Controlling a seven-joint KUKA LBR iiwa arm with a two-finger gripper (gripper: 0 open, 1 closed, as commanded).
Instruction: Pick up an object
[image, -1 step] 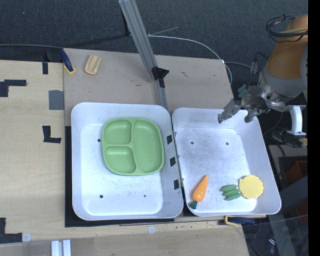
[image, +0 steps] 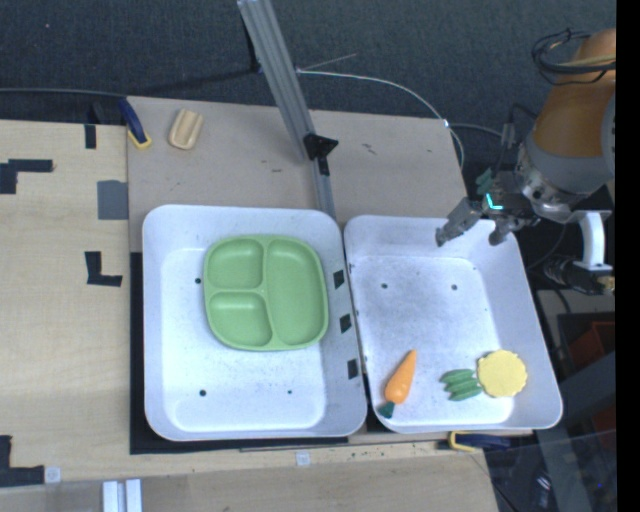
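Camera view shows you the gripper, fingers spread and holding nothing, poised over the right bin, toy carrot ungrabbed.

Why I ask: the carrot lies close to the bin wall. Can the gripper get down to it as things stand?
Probably yes. The gripper hangs over the right bin's far edge, with bare floor between it and the carrot. The near wall beside the carrot may crowd one finger.
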